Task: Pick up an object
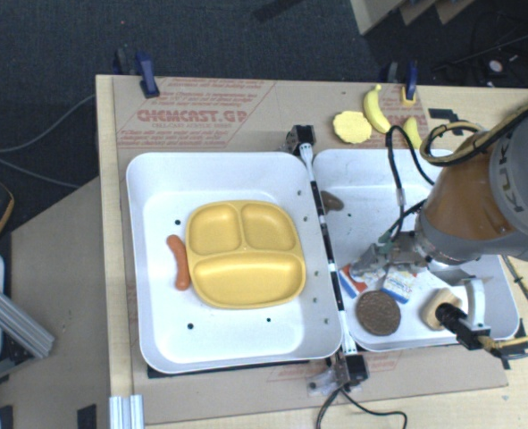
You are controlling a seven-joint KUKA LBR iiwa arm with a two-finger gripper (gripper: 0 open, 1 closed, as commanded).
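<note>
claw [390,259] sits low in the right bin [362,179]; finger state cannot be told; brown disc [379,313] just below it; nothing visibly lifted.

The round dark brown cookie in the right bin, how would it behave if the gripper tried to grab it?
The round dark brown cookie lies flat, so fingers would probably struggle to get under its low edge. It looks rigid, likely light. Pushed, it would probably slide rather than roll.
</note>
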